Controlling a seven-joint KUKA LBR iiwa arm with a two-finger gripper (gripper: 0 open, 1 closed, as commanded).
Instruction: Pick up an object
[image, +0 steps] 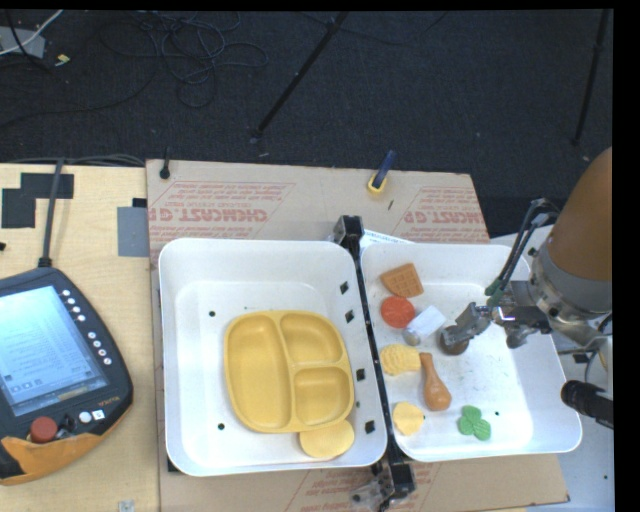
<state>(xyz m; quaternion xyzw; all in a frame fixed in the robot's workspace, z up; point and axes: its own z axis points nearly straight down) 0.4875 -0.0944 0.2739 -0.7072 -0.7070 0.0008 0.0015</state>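
Drumstick lies beside corn, tomato and white block; gripper hovers close, finger state unclear

My workplace, a robotics lab: a grey handheld teach pendant with a screen, loose black cables on dark carpet, and a cardboard-covered bench bearing two shallow white plastic bins.

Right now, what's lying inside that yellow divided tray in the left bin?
Nothing that I can see: the yellow tray shows three bare compartments. A pale yellow disc pokes out at its near edge, seemingly tucked under it. Whatever else lies beneath the tray is covered.
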